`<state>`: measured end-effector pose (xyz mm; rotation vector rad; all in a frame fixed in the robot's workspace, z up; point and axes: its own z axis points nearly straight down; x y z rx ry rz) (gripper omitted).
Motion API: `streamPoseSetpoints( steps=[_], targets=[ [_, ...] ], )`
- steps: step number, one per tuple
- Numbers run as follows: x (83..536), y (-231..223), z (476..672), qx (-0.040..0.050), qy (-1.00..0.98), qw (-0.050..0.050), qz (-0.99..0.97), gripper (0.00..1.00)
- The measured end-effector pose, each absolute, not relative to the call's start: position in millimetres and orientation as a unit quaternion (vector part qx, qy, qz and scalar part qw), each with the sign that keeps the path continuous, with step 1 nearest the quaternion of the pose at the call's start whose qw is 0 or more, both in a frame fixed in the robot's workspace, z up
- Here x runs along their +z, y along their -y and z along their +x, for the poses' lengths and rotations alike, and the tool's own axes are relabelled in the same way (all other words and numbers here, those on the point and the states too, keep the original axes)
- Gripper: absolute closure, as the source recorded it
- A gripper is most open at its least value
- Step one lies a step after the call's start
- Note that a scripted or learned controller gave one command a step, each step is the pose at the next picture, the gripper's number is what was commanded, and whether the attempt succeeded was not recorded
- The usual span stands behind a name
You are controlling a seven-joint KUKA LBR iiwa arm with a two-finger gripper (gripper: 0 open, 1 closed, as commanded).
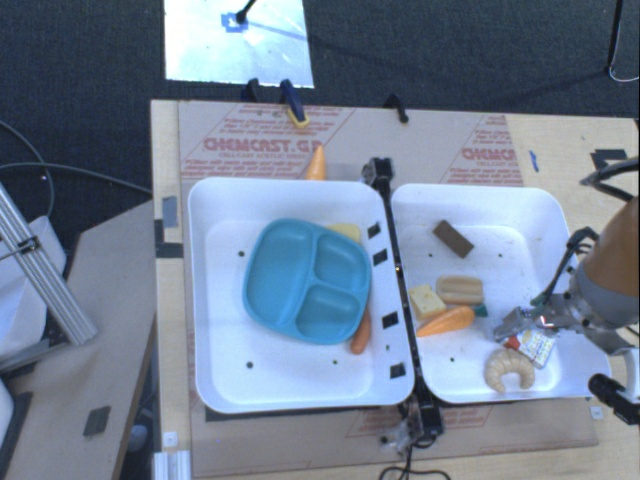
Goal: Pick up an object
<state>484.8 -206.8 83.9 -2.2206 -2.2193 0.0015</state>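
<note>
The gripper [522, 323] hangs low over the right bin [480, 203], beside a croissant [510, 369] and a small packet [537, 347]; whether it is open or closed cannot be told. A carrot [447, 320] lies nearby. A blue plate [306, 280] sits in the left bin [215, 268].

Right bin [480, 200], contents:
- Brown block [453, 238], flat, angled, toward the far wall.
- Tan bread-like piece [460, 289], centre.
- Pale yellow wedge [427, 301], just left of it.
- Orange carrot [447, 320], lying crosswise, touching the wedge.
- Beige croissant [510, 370], curved, near the front wall.
- Small white-and-red packet [534, 345], just beside the croissant.
</note>
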Motion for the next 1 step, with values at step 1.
streamPoseSetpoints(
  steps=[1],
  targets=[
    [84.6,206.0,517.1,-0.0009,0.709,-0.002,-0.705,0.00]
  ],
)
